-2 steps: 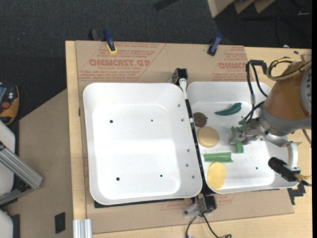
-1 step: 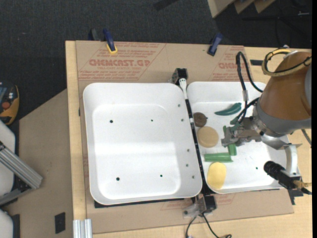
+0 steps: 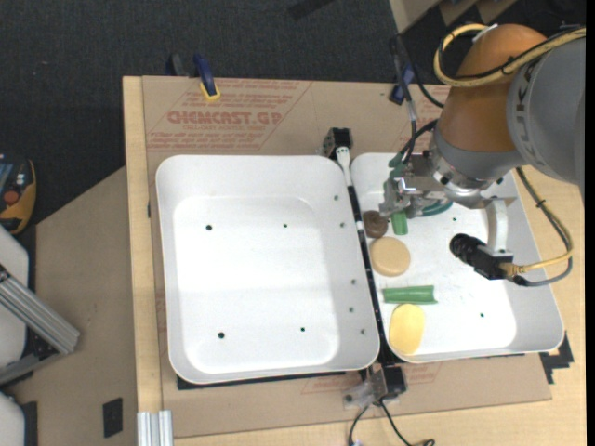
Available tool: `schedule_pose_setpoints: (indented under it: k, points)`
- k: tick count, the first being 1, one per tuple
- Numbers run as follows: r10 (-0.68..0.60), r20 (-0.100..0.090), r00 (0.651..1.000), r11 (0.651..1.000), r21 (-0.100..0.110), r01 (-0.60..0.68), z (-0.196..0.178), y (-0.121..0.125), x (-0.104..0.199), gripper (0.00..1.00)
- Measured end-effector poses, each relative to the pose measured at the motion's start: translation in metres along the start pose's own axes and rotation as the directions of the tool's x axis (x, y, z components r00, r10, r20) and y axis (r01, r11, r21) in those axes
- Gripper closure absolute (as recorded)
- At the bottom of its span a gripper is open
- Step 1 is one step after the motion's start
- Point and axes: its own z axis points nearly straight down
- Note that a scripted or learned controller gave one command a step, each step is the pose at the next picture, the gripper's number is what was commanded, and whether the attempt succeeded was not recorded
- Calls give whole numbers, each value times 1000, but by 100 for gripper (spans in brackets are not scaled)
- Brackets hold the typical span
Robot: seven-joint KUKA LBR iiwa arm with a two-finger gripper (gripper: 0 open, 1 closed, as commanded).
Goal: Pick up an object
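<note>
My gripper (image 3: 402,196) hangs over the far left part of the right bin (image 3: 507,328), under the grey and orange wrist. Directly below it a short green stick (image 3: 400,222) pokes out, and a small brown piece (image 3: 375,223) lies just to its left by the bin wall. A tan round disc (image 3: 390,256) lies nearer the front. Further forward come a flat green bar (image 3: 409,295) and a yellow rounded object (image 3: 406,328). A teal curved piece (image 3: 437,211) peeks from under the wrist.
The left bin (image 3: 186,193) stands beside the right one, with a black divider (image 3: 361,249) between them. A black fitting (image 3: 476,255) with a yellow cable hangs over the right bin's middle. Cardboard (image 3: 232,114) lies under both bins.
</note>
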Motion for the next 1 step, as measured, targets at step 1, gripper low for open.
schedule_pose_setpoints:
  k: [1]
  points:
    - [2,-2,1000,1000,4,-2,-60,-30,52,100]
